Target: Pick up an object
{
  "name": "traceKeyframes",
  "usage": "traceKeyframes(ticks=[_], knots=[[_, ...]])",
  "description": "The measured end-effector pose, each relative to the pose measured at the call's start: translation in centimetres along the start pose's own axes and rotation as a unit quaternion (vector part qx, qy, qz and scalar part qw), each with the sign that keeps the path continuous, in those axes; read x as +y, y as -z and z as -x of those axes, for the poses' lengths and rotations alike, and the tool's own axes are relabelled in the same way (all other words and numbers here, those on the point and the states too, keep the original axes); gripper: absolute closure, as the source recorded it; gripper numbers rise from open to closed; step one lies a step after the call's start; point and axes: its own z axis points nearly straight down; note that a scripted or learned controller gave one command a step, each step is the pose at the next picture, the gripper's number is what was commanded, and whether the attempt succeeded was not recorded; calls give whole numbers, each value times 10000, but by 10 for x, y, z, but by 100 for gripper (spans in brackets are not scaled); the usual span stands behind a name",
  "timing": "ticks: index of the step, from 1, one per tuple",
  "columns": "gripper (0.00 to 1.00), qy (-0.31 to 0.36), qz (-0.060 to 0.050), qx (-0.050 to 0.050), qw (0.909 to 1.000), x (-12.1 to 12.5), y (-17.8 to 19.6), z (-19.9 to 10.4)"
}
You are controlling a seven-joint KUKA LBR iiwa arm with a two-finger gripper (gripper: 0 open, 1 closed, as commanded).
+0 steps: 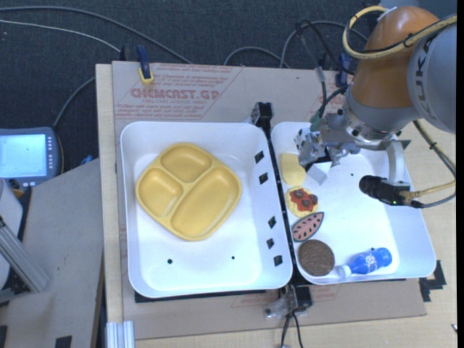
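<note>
Yellow everywhere here: a big divided plate sits alone in the left bin, and in the right bin a pale yellow piece lies by the centre divider. Below it runs a line of small items along the left wall: a pizza slice toy, a watermelon slice toy, a brown round cookie and a blue bottle lying on its side. The gripper hangs low over the top of that bin, just beside the pale yellow piece. I cannot tell how its claw is set, and nothing shows in it. By my read, the pick is not yet made: everything lies flat on the bin floor.
</note>
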Motion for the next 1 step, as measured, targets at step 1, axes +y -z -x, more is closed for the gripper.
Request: traceKeyframes(ticks=[1], knots=[[100,-6,-5,-5,10000,-18,-9,-47]])
